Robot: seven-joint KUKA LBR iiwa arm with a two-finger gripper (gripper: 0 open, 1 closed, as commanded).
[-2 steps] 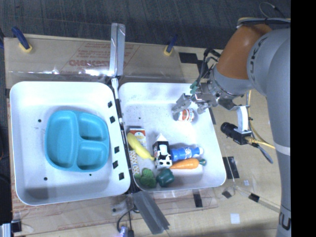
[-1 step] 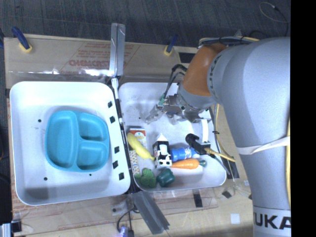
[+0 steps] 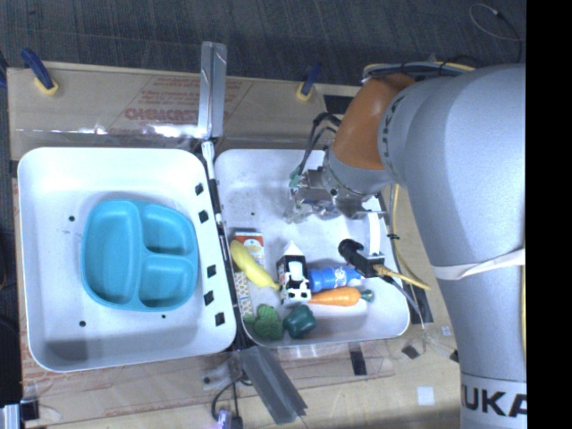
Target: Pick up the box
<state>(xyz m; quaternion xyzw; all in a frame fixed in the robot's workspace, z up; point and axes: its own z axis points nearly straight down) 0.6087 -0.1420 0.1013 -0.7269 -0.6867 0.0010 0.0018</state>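
Two green items at the near wall of the right bin (image 3: 268, 172): green leafy vegetable (image 3: 265, 322) on the side toward the left bin (image 3: 54, 195), green pepper (image 3: 300, 321) touching it on the arm's side. Just beyond, carrot (image 3: 338, 298) lying crosswise, blue bottle (image 3: 335, 278) alongside and touching it, cow-patterned carton (image 3: 293, 278) upright at the bottle's left end in the view. Next out, banana (image 3: 253, 264) slanting along the wall that meets the left bin, its far end overlapping the box (image 3: 248, 241). Box: small, white with an orange-red top face, hard against that same wall, about midway along the right bin; long axis not readable, near end hidden under the banana. Farther again, gripper (image 3: 308, 199) low over bare bin floor, nothing visible in its grasp; open or closed: cannot tell from this angle. Key relation, judged: box apart from the gripper, nearer the camera and toward the view's left, no item between the two; approach likely a shift leftward and nearward, then a descent clear of the banana. Risk, judged: banana dragged along, or cow-patterned carton taken instead. Left bin contents: blue divided plate (image 3: 140, 253). Farthest, counter (image 3: 107, 96) with one blue clamp (image 3: 40, 71) and a second clamp (image 3: 308, 80) at its back edge. Box resting in the bin, not yet lifted.
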